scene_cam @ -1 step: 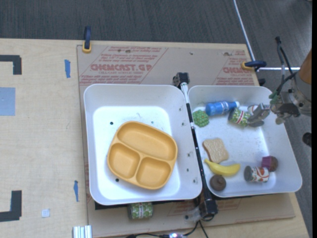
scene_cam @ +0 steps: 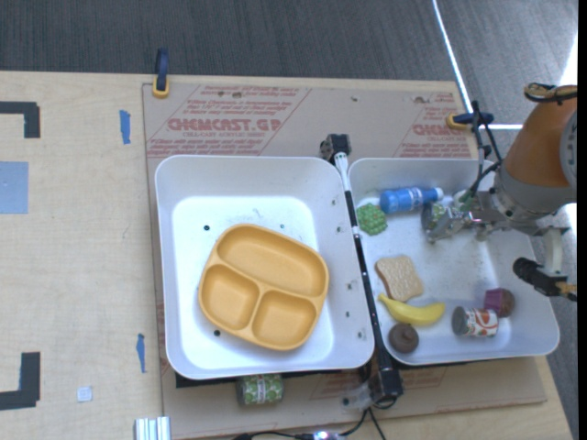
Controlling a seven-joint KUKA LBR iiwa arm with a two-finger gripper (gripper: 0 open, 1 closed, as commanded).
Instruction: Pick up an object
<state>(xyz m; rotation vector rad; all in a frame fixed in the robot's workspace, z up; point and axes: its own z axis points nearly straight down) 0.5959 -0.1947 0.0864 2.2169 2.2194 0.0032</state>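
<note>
While the gripper (scene_cam: 447, 219) hangs low over the far part of the right bin (scene_cam: 541, 337), whether it is wide or narrow cannot be told. Just left of it lies a blue bottle (scene_cam: 408, 198), with a banana (scene_cam: 414, 313) nearer and a yellow tray (scene_cam: 264, 287) in the left bin (scene_cam: 174, 246).

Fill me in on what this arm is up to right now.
The gripper is low in the right bin, near the blue bottle, and no object shows between its fingers. A slice of toast, a banana and a small can lie loose there. The left bin holds a yellow divided plate.
</note>
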